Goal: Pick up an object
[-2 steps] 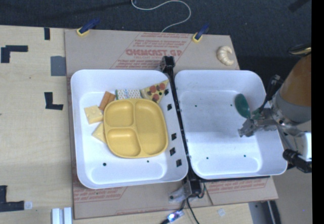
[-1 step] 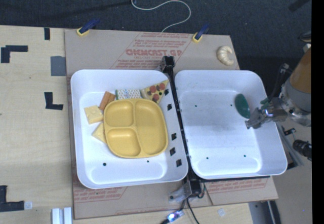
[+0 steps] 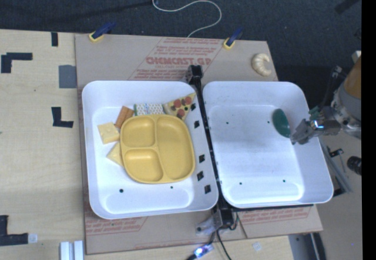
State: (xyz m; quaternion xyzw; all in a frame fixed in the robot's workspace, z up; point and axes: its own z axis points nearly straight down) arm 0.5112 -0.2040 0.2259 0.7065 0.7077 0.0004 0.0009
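A dark green oval object [image 3: 280, 122] lies in the right bin [image 3: 258, 191], close to its right wall. My gripper [image 3: 303, 131] hangs over that bin's right rim, just right of the green object and very near it; whether they touch is unclear. In the left bin [image 3: 94, 188] a yellow divided plate [image 3: 157, 148] sits in the middle. Around the plate's upper left edge lie a pale yellow square [image 3: 108, 132], a brown piece [image 3: 124, 116], a checkered piece [image 3: 148, 109] and a pizza slice toy [image 3: 183, 104].
The grey arm [image 3: 346, 113] comes in from the right edge. A beige lump [image 3: 262, 63] rests on the board behind the right bin. Two clamps [image 3: 103, 30] [image 3: 233, 36] hold the board's back edge. A white cable [image 3: 188, 9] loops across the dark floor.
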